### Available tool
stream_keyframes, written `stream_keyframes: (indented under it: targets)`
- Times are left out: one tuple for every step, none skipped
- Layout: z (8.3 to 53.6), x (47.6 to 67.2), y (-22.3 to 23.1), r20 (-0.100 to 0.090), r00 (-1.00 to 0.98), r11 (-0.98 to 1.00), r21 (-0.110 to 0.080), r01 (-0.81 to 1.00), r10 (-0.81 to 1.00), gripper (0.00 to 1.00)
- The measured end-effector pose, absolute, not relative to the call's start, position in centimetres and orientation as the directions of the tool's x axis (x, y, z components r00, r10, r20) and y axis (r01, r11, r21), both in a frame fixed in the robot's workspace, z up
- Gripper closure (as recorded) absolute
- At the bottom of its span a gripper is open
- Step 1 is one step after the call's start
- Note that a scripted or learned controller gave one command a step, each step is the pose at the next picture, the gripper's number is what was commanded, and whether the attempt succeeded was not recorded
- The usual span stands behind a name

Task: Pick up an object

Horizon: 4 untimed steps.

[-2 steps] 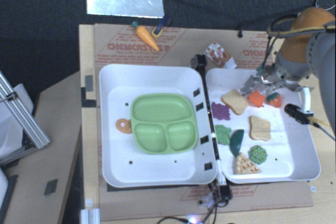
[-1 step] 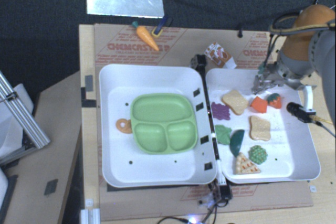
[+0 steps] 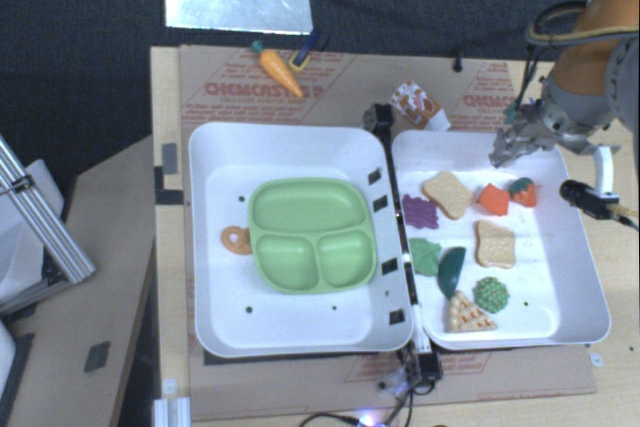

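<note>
Pincer [image 3: 512, 147] poised over the far right corner of the right bin [image 3: 585, 260], tips pointing down, nothing visibly between them; open or closed not possible to tell from this slant. Nearest candidates just below: orange wedge [image 3: 493, 200] beside a small red and green piece [image 3: 522, 191], then toast slice [image 3: 447, 193]. Best to come straight down over the orange wedge, perhaps the easiest for standing a little apart. Worth keeping clear of the bin wall. Green plate [image 3: 308, 235] in the left bin [image 3: 215, 245] well apart, no concern
</note>
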<state>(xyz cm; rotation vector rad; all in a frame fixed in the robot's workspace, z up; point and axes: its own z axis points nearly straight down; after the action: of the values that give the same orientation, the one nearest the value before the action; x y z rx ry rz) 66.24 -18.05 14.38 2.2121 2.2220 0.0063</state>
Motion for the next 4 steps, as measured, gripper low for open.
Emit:
stream_keyframes:
  targets:
    - [20.3,66.5,-17.1,-0.002,-0.007,0.007,0.009,1.0,1.0,1.0]
    - [22.7,66.6,-17.1,-0.001,-0.006,0.006,0.006,1.0,1.0,1.0]
    - [22.3,65.3,-12.4,0.001,-0.009,0.009,0.001,1.0,1.0,1.0]
    - [22.7,65.0,-8.0,0.001,-0.009,0.009,0.002,1.0,1.0,1.0]
